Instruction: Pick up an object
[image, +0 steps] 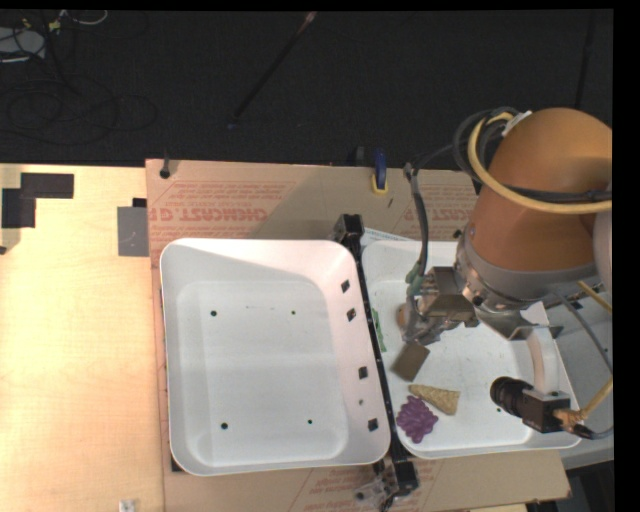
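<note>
The pale wooden bench (70, 350) takes up the left of the view, and a brown cardboard sheet (250, 205) with red print lies on it under both bins. The arm (540, 200) comes in from the right, its broad orange band and grey wrist hanging over the far half of the right bin (480, 440). The left bin (260, 300) sits just beside the right one, their rims touching along a row of black clips, and its white floor shows a few small dark dots. The gripper (425, 335) points down and toward the left inside the right bin, close to that bin's left wall; I cannot tell whether it is open or closed. A small brown block (410, 362) lies tilted right at the gripper's lower end, touching it or very nearly so, and a grasp cannot be made out. Nearer the camera, a tan wedge (438, 398) rests on the bin floor, and a purple knobbly cluster (417, 419) sits just beside it near the front left corner.
</note>
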